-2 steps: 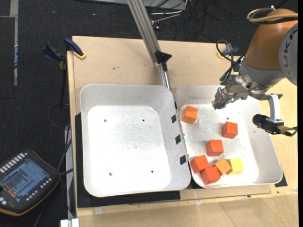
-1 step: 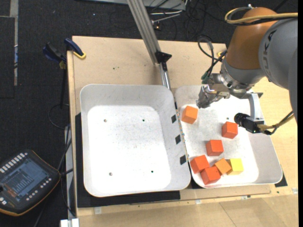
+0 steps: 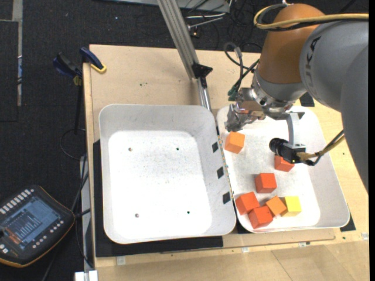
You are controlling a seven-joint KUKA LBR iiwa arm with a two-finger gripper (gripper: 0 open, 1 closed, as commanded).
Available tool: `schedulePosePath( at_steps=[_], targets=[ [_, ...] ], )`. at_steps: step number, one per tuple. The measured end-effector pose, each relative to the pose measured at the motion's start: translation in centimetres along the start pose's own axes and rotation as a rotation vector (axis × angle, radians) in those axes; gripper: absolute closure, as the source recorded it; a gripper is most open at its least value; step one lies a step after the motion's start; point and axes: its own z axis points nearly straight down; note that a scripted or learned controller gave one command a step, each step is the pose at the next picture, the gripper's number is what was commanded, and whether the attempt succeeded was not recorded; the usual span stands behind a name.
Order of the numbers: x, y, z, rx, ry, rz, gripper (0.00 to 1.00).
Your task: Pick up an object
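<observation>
The right bin holds several small blocks. An orange block sits slightly tilted at its upper left corner, close to the bin wall. My gripper hangs directly above that block, its tip just over the block's top edge; I cannot tell whether it touches the block. A red block lies to the right, partly behind a black fitting. Another red block sits mid-bin. Near the front edge lie two red blocks, an orange block and a yellow block.
The left bin stands beside the right one, their rims meeting in the middle. A metal pole slants down to the bench behind the bins. A blue clamp sits at the bench's back left corner. A teach pendant lies at lower left.
</observation>
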Motion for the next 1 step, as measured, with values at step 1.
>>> schedulePosePath(
  at_steps=[1],
  targets=[
    [5.02, 1.22, 0.79, 0.001, 0.0, 0.001, 1.0]
  ],
)
